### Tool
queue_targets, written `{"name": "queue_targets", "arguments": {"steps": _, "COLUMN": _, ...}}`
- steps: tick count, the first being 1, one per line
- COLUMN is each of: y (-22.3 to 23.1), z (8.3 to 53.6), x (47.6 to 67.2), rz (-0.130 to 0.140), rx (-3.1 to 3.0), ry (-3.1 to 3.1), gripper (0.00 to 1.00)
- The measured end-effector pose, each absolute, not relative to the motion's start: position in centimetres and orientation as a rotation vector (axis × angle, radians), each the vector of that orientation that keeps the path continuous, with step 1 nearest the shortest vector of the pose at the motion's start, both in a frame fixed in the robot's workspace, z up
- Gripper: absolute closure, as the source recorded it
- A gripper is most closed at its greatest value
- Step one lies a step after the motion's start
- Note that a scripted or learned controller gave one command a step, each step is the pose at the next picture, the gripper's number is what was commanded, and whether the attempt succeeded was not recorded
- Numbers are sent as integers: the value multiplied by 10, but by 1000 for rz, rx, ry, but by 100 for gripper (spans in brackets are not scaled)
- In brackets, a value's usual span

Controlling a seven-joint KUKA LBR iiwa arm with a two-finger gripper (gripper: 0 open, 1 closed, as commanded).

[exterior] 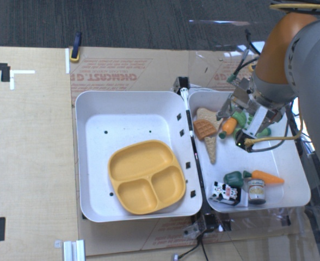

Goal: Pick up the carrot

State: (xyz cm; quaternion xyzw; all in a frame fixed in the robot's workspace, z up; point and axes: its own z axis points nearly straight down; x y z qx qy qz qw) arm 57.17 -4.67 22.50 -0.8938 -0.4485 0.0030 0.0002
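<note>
Two orange carrot-like things lie in the right bin [296, 162]. A short orange carrot [228, 125] with a green tip is near the bin's back, right at my gripper [233, 127], which hangs low over it from the right. I cannot make out whether it is gripped. A longer carrot [268, 178] with a green top lies near the bin's front right corner, well apart from the gripper.
Left of the gripper are a brown waffle piece [204, 128] and an ice cream cone [211, 149]. At the bin's front sit a green pepper [233, 178], a small can [256, 191] and a black-and-white item [225, 192]. The left bin [94, 118] holds a yellow divided plate [128, 159].
</note>
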Motion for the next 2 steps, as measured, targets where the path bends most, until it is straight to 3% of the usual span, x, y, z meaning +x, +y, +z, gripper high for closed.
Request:
{"name": "queue_targets", "arguments": {"steps": 1, "y": -95, "z": 99, "x": 609, "rz": 13, "rx": -2886, "ry": -1232, "gripper": 0}}
{"name": "queue_targets", "arguments": {"steps": 2, "y": -95, "z": 106, "x": 608, "rz": 25, "rx": -2878, "ry": -1243, "gripper": 100}}
